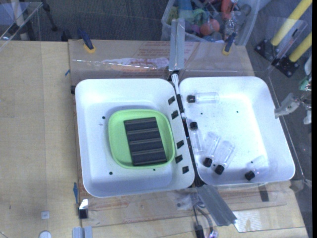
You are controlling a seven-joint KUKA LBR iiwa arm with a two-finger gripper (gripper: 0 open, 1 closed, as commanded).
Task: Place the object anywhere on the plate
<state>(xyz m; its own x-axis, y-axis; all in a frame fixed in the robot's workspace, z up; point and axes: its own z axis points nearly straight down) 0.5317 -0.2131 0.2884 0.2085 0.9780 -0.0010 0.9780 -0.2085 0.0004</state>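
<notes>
A light green square plate (117, 152) lies in the left white bin (89, 133). A black ribbed rectangular block (144, 142) lies flat in the plate's middle, slightly turned, its whole outline inside the rim. Nothing touches or covers the block.
The right white bin (247, 123) holds several clear vials with black caps: one near the back left (205, 97), a cluster by the divider (213, 152) and one at the front right (257, 170). A clear tub of coloured toys (213, 9) stands behind the bins. A grey bracket (288, 105) sticks in past the right bin's rim.
</notes>
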